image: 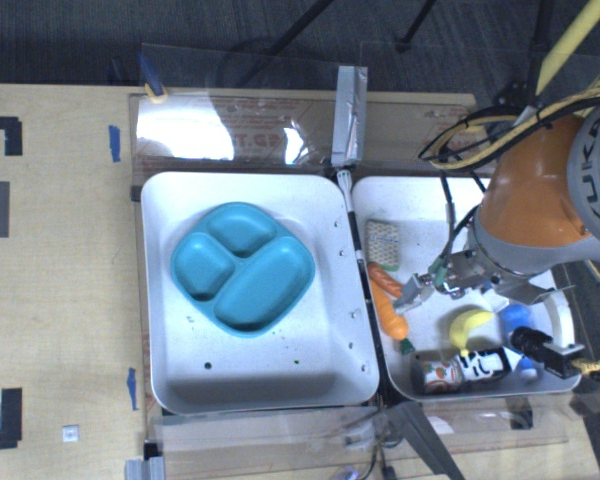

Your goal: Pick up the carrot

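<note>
Carrot [386,304] lies along the left wall of the right bin [432,189], green end toward the near side. Claw [417,290] sits just right of it, fingers slightly parted, nothing between them. Yellow round item [470,325], blue item [516,318] and a can [467,368] lie near the bin's near-right corner. Left bin [170,348] holds a blue divided plate [242,266].

Floor: dark grey carpet [70,23] across 12 o'clock.
Stands: thin black poles [325,8] cross the carpet from 12 toward 1 o'clock.
Bench: pale wood top [55,298], 9 o'clock side; black tape marks [5,133] and blue tape bits [114,143] on it.
Light: bright glare on clear sheet [185,133], 11 o'clock.
</note>
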`<state>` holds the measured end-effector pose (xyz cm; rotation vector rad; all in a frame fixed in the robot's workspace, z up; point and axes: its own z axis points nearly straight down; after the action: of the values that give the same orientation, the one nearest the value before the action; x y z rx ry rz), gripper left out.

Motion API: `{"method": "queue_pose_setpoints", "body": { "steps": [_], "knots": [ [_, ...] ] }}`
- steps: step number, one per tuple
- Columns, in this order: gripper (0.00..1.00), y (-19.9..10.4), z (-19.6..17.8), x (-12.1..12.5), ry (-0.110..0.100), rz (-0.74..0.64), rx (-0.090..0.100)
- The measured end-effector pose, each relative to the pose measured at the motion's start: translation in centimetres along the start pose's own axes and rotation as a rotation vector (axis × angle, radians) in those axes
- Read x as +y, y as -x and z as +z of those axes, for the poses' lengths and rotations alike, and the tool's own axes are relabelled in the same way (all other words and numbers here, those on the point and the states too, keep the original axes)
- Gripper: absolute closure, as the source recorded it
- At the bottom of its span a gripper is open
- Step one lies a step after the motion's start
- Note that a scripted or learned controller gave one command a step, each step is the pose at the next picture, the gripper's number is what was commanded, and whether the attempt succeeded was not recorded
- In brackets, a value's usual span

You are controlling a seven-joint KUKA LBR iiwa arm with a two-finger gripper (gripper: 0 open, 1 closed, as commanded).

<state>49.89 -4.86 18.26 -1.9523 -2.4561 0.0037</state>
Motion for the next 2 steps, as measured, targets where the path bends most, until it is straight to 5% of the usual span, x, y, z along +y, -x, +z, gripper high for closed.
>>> {"method": "queue_pose_setpoints", "body": {
  "steps": [1, 2],
  "knots": [
    [0.0, -0.8, 0.0, -1.8, 0.0, -0.112, 0.0],
    [0.0, 4.9, 8.4, -2.0, 0.017, -0.091, -0.007]
  ]
}}
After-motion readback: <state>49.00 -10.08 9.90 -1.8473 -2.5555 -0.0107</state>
